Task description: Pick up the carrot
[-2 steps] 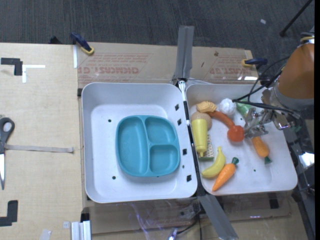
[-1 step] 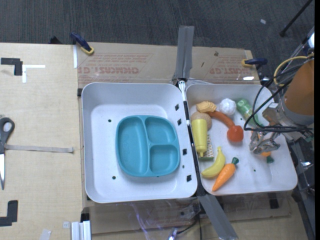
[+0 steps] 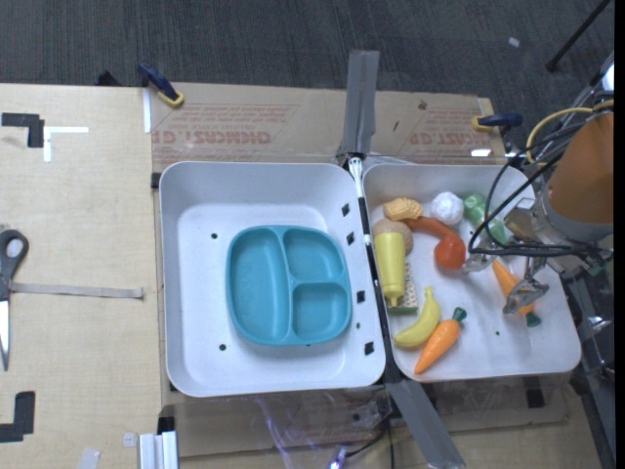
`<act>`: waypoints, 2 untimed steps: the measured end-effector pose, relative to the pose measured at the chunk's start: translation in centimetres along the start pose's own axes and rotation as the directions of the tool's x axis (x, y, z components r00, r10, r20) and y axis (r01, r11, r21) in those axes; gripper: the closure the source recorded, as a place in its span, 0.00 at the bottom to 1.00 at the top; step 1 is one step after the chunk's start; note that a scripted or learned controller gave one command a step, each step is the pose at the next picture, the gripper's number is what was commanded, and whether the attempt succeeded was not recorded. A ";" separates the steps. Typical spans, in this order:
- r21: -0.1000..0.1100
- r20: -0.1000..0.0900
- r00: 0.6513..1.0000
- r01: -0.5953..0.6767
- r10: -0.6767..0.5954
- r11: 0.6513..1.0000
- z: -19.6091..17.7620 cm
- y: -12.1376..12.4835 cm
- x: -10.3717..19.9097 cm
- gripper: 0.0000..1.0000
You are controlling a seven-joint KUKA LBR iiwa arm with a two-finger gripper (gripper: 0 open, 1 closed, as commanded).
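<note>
Beside banana (image 3: 419, 322), carrot (image 3: 437, 344)

arm: enters from right, orange band showing | tool (image 3: 521, 299): pointing down, low

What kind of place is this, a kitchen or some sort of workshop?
Most likely a robot test bench in a lab, not a kitchen: two shallow white bins clamped onto taped cardboard, plastic toy food such as an orange carrot, and a cabled grey robot arm.

Orange-banded arm (image 3: 586, 179) with looping black cables (image 3: 508, 189).
</note>
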State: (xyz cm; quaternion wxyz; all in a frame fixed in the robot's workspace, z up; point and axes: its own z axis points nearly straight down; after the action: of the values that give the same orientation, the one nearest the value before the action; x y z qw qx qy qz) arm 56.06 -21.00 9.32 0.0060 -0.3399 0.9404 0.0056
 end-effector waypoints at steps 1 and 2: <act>0.008 0.000 1.000 0.000 0.000 1.000 -1.1 -0.3 0.0 1.00; 0.006 0.003 1.000 0.001 -0.001 1.000 -1.1 -0.1 -0.2 0.00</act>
State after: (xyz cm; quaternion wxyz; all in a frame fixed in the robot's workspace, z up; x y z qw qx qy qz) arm 56.30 -20.96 10.38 0.0082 -0.3403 0.9403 0.0034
